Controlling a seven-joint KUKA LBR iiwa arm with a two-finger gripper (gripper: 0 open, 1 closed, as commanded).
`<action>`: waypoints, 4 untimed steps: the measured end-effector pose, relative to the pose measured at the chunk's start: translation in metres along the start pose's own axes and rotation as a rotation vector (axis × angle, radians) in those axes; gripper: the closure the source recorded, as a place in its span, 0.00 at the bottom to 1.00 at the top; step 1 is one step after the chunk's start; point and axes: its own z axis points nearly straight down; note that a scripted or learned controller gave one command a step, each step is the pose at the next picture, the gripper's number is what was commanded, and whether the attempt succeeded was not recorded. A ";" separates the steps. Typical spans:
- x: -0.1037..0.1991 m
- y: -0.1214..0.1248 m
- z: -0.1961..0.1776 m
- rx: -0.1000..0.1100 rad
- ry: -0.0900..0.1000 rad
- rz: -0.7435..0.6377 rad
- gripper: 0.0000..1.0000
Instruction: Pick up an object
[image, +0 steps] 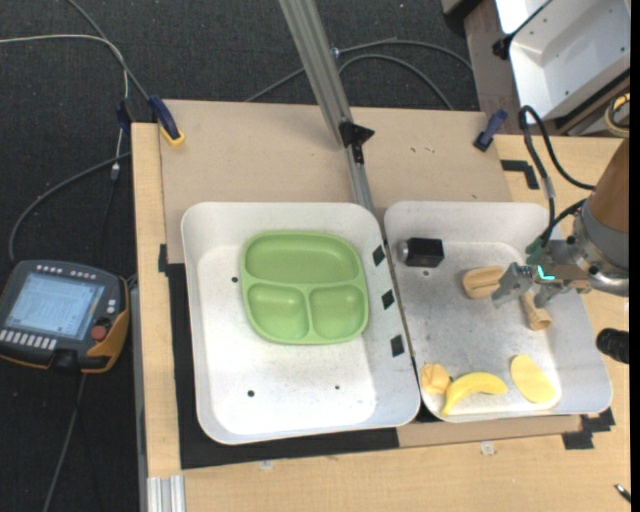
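Gripper (522, 283) is positioned over the right bin (590, 375), beside a tan wooden piece (482, 282). Finger state cannot be told. Banana (473, 389) is seen at the bin's near edge.

Green divided plate (304, 287) in left bin (215, 400), pendant (62, 316) left, prob. clamps (166, 122)

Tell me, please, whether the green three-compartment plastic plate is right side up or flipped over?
Right side up: the green three-compartment plastic plate lies flat in the left white bin, its three hollows facing upward.
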 end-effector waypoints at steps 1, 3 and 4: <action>0.000 0.001 -0.001 -0.002 0.000 0.000 0.00; -0.004 0.007 0.086 0.006 0.002 0.001 0.00; -0.007 0.016 0.139 0.005 0.002 0.001 0.00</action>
